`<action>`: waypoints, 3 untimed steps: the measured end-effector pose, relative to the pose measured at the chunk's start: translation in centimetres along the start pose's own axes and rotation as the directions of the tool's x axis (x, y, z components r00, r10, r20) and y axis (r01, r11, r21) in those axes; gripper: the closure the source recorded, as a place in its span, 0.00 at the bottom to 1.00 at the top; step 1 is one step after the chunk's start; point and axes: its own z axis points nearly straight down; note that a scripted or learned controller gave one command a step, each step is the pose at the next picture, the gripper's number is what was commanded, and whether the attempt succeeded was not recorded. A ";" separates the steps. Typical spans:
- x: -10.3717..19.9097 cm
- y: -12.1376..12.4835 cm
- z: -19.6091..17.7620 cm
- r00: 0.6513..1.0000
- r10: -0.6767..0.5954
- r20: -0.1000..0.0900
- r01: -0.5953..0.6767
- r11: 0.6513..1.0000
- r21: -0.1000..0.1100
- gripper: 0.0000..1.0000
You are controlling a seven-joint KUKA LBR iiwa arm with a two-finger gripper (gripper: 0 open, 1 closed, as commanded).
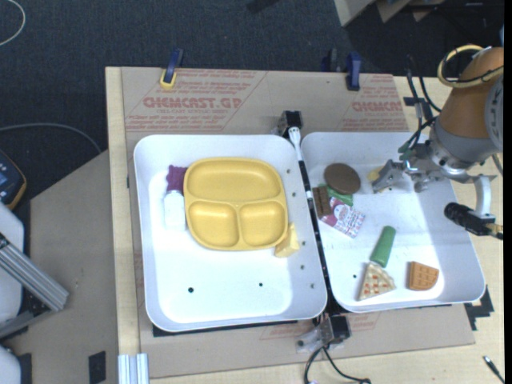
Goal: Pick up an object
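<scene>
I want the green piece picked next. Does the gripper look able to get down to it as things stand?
Probably yes. The green piece lies apart from the pizza slice and waffle, uncovered, in the same right bin where the gripper sits.

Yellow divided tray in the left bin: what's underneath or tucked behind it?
A purple item and a white bottle-like object poke out from the yellow divided tray's left edge, and a pale yellow scrap at its lower right corner. Whatever else lies beneath is covered.
</scene>
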 end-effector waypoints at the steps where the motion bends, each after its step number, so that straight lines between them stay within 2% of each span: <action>1: 0.1 0.0 1.6 1.000 -0.001 0.001 0.001 1.000 -0.004 0.00; 2: 0.1 0.1 0.4 1.000 -0.001 0.002 0.001 1.000 -0.008 1.00; 3: -0.4 -0.1 -4.0 1.000 0.002 0.005 -0.002 1.000 -0.013 1.00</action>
